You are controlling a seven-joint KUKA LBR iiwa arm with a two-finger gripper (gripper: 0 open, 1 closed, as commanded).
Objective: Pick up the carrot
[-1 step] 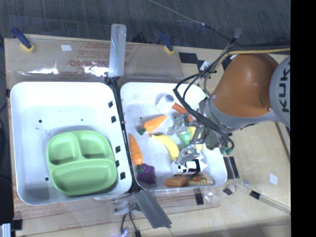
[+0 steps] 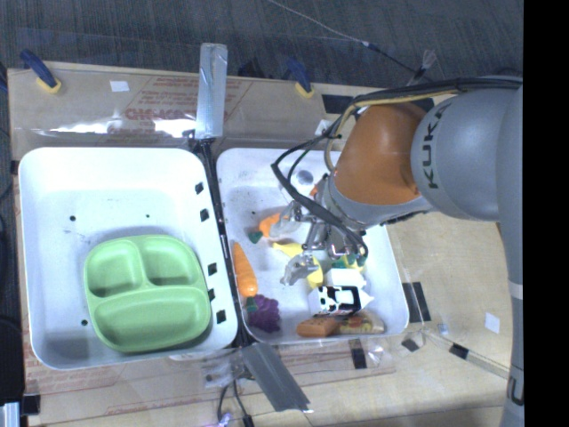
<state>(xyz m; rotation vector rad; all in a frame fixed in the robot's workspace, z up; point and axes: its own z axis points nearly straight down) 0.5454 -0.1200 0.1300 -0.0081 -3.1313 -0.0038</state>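
Note:
The carrot (image 2: 244, 272) is orange and lies lengthwise against the left wall of the right bin (image 2: 233, 178), close to the divider. My gripper (image 2: 305, 254) hangs over the middle of that bin, among the toy foods, a short way right of the carrot and apart from it. Above the gripper sit the arm's orange band and grey wrist (image 2: 378, 160), which cover the bin's back right part.
The right bin also holds purple grapes (image 2: 262, 312), a sausage (image 2: 318, 327), a black-and-white item (image 2: 342, 299), yellow pieces (image 2: 290, 249) and a small orange-and-green piece (image 2: 267, 228). A green divided plate (image 2: 147, 292) lies in the left bin (image 2: 53, 176).

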